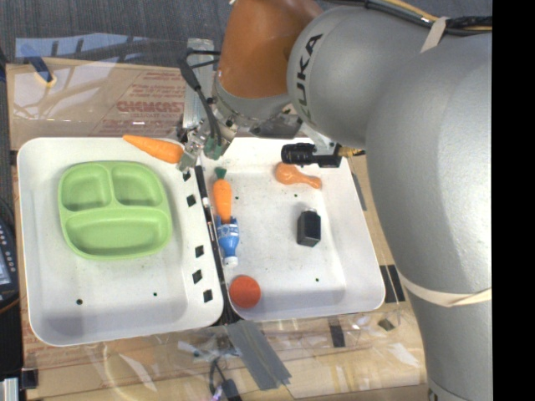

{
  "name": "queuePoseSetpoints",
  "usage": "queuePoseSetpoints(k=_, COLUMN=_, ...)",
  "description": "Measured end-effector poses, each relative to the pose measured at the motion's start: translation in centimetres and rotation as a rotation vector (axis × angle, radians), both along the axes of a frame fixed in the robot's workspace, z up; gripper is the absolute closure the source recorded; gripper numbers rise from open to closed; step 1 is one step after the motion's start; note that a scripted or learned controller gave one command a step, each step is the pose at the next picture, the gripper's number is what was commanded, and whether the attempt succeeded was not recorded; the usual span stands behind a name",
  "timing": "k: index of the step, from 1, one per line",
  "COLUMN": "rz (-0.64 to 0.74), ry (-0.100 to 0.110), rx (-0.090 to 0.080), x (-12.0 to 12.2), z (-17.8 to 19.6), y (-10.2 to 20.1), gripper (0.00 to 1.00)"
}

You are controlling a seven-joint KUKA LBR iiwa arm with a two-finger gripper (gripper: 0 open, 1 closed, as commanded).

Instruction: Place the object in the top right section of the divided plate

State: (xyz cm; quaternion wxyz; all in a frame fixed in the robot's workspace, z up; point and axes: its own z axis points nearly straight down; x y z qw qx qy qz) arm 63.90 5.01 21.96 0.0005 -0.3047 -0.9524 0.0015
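Arm (393, 98); carrot (155, 148) beside jaws (199, 144)

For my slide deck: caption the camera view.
End effector at the bins' far edge beside a carrot; green plate in left bin, toys in right bin.

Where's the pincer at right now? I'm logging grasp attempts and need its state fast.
Pincer: at the far rim between the two bins, touching the orange carrot; open or closed cannot be told.
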Motion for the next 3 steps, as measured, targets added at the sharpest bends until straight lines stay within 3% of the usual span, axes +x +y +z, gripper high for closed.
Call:
queuePoseSetpoints(k=1, rz=0.048, ry=-0.004, rx=0.003, x=0.9, z=6.8, y=4.8, gripper=1.0)
queuePoseSetpoints(k=2, rz=0.239, ry=0.0, rx=0.002, x=0.9, z=1.6, y=2.2, gripper=1.0)
queuePoseSetpoints(k=3, rz=0.243, ry=-0.002, rx=0.001, x=1.0, z=2.7, y=2.3, gripper=1.0)
